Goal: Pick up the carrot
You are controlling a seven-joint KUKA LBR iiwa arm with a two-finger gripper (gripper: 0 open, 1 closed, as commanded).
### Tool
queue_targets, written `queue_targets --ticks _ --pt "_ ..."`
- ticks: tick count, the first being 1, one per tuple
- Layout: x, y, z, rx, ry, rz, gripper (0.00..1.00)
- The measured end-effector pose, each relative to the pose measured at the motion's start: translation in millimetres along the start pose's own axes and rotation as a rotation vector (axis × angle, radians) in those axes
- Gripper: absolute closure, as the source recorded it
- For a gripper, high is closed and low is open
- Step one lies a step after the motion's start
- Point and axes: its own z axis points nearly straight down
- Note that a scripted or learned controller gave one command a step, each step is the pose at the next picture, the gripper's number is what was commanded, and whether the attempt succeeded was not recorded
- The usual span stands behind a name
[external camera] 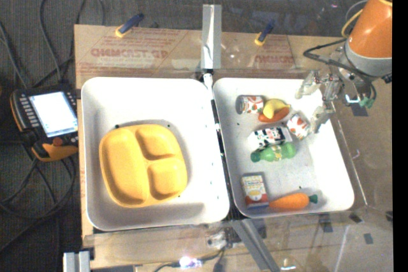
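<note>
The carrot (290, 202) is orange with a green stub at its right end. It lies flat along the front wall of the right bin (331, 165), beside a small juice box (254, 189). My gripper (317, 102) hangs over the bin's far right corner, well behind the carrot. Its pale fingers (308, 85) stand apart with nothing between them. The orange band of the arm (375, 25) rises at the upper right.
Clustered at the back of the right bin are a can (250, 104), a yellow and red fruit (274, 110), a small red-white can (298, 126), a black-white carton (273, 135) and a green bottle (274, 153). A yellow divided plate (145, 164) sits in the left bin (95, 99).
</note>
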Motion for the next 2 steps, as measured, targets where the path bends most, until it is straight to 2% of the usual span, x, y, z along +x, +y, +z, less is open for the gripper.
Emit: queue_targets --ticks 1,2 --pt "21 47 -117 -0.003 -0.002 -0.129 0.00" --pt "-7 33 -45 -0.002 0.001 -0.259 0.00"
